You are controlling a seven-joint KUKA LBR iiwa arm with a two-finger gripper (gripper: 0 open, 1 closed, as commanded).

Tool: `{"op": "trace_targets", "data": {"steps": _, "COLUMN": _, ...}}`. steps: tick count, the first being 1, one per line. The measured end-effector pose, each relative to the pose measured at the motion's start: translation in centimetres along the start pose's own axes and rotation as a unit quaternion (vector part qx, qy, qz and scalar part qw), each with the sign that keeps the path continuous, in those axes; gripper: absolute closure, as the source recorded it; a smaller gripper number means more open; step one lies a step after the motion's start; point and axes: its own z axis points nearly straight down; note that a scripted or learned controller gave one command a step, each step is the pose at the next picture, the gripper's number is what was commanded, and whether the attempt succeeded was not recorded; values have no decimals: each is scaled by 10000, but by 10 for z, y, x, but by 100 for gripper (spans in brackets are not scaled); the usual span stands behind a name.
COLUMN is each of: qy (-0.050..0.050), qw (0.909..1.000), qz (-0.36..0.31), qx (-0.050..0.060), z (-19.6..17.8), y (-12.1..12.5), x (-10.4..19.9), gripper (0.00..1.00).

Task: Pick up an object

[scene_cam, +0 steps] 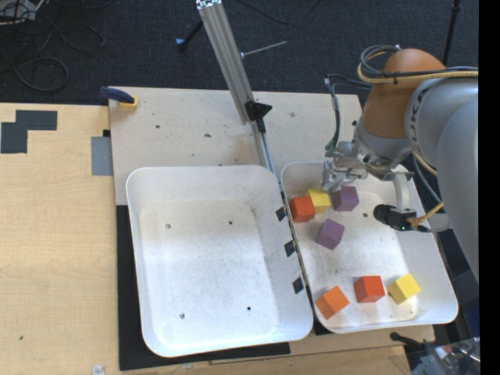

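Gripper (339,176) hangs low over the far end of the right bin (367,248); can't tell if it is spread or pressed together, and nothing is visibly pinched.

Near to far, all placed by the right bin:
- near end: orange cube (333,301) at the near-left corner, red cube (369,288) mid, near yellow cube (404,288) toward the near-right corner. All three stand apart from each other.
- middle: lone purple cube (330,233), free on all sides.
- far end: orange-red cube (302,207) against the bin's left wall, far yellow cube (319,201) touching it, far purple cube (345,198) just beside that one. Tight cluster, right under the gripper.

Step in hand, judged: descent onto the far cluster, likely the far purple cube or the far yellow one.

Doing it well:
- centre on one cube, not on the seam between two
- line the closing direction across free faces; the far purple cube has open floor on its right side
- go down fully before closing
- lift straight up, watch for neighbours dragging

Risk: crowding and the left wall leave little clearance. The lone purple cube looks the easier pick.
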Motion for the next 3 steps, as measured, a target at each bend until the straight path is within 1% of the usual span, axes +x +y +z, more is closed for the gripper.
{"op": "trace_targets", "data": {"steps": 1, "qy": 8, "qw": 10000, "qz": -2, "qx": 23, "z": -64, "y": 1, "x": 1, "gripper": 100}}
{"op": "trace_targets", "data": {"steps": 2, "qy": 10, "qw": 10000, "qz": -8, "qx": 37, "z": -92, "y": 1, "x": -1, "gripper": 100}}
{"op": "trace_targets", "data": {"steps": 3, "qy": 10, "qw": 10000, "qz": -7, "qx": 72, "z": -60, "y": 0, "x": -1, "gripper": 100}}
